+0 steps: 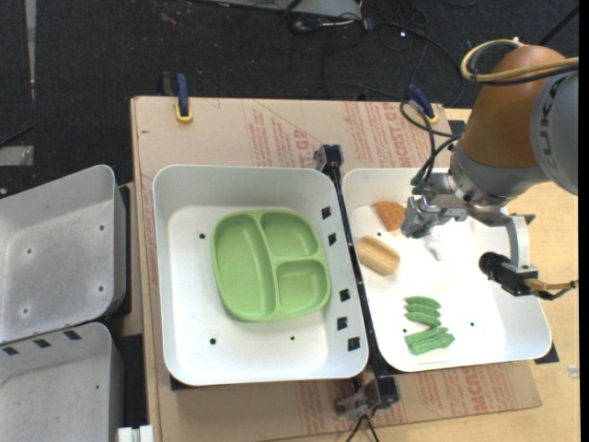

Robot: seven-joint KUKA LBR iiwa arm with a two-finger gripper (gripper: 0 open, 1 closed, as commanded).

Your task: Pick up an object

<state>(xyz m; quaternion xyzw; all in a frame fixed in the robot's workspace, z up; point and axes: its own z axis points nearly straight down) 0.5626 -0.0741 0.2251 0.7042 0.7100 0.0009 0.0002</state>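
1. Two white bins: left bin [175,247] holding one green divided plate [271,263]; right bin [525,325] holding one tan bread roll [378,255], one orange piece [390,215], green pea pods [425,323].
2. Gripper [416,226] low over right bin's far side, beside orange piece; finger state impossible to tell.

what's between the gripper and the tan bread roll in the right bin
Nothing visible. The gripper hangs over the right bin, with the tan bread roll just below and to its left across bare white floor. The orange piece lies beside the gripper, and the green pea pods lie nearer the front, both off that line.
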